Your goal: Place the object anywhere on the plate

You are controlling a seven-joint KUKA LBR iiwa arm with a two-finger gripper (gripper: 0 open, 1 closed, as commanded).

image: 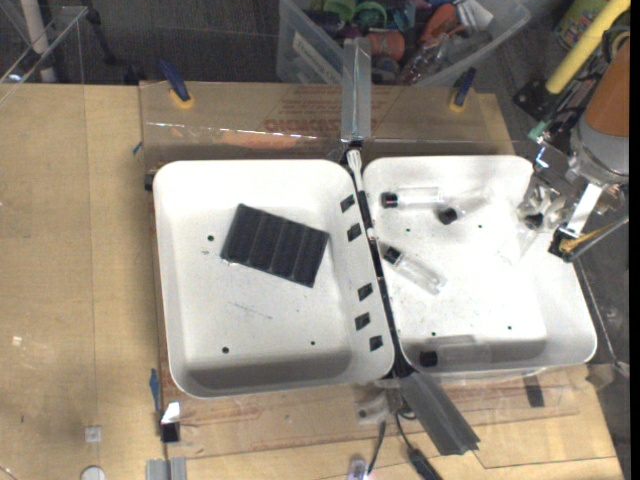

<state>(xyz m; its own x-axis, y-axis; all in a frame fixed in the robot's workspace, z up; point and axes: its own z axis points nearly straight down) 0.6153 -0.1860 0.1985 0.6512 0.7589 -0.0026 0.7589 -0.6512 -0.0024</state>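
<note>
- The gripper (pixel 542 211) hangs over the far right corner of the right bin (pixel 560 318), at the end of the arm (pixel 608 118), which reaches in from the right.
- Whether the gripper is clenched or released cannot be told: glare and pale metal at its tip hide the matter.
- The right bin holds three small things, all lying on its floor to the left of the gripper.
- The capped tube (pixel 412 198), clear with a black cap at its left end, lies crosswise in the far part of the bin, apart from the gripper.
- The black knob (pixel 447 213) lies just beside the right end of the capped tube, between that tube and the gripper. It is the nearest thing to the gripper but not touching it. It appears to be a loose cap, though the view is too coarse to be sure.
- The second tube (pixel 412 270), also clear with a dark end toward the upper left, lies at a slant near the bin's left wall, well apart from the gripper.
- The left bin (pixel 165 228) holds the dark ribbed plate (pixel 275 245), lying flat and turned at a slight angle, in the far half of the bin.
- Both tubes and the knob are in the other bin from the plate, well apart from it.
- A grey divider (pixel 360 258) with black marks runs between the two bins.
- The bins rest on a pale wooden tabletop (pixel 70 268).
- Behind the bins stands a clear crate (pixel 400 13) of coloured toys, and two blue clamps (pixel 178 93) sit at the far edge.
</note>
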